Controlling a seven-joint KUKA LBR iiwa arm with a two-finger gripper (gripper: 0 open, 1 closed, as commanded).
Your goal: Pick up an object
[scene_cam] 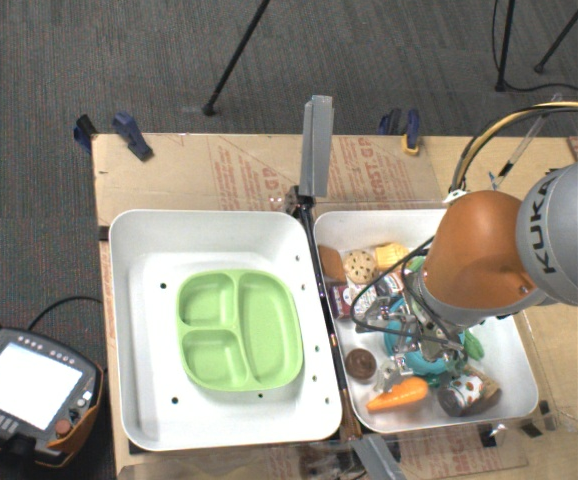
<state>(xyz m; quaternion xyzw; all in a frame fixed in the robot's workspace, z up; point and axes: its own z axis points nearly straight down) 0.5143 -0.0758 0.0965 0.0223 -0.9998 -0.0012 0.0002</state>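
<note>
Cardboard covers the counter (pixel 219 168), which takes up most of the view and carries two white bins side by side. Clamps grip its far edge, and a grey post (pixel 316 148) stands upright at the back between the bins.

The left bin (pixel 139 258) holds a green plate (pixel 241 330) with three sections, lying flat near the middle.

The right bin (pixel 514 368) is crowded with small things. The arm (pixel 489 253) reaches in from the right, its orange band hanging over the middle of this bin and hiding part of the contents. Below the band, the claw (pixel 421 353) points down into the pile, just above a teal object (pixel 431 363). Whether it is spread or pressed together cannot be told, since cables and the wrist block the tips, and nothing can be seen pinched in it.

Along the bin's far side lie a brown roll (pixel 330 264), a cookie (pixel 360 266) and a yellow piece (pixel 391 255), close together. A dark can (pixel 340 298) lies beside the left wall. Nearer the front sit a chocolate donut (pixel 361 365), a carrot (pixel 399 395) lying on its side just beside the teal object, and a grey can (pixel 464 395) tipped over at the right of the carrot. A green scrap (pixel 473 346) peeks out past the wrist.

A tablet (pixel 29 396) with a lit screen rests on the floor at the lower left.
</note>
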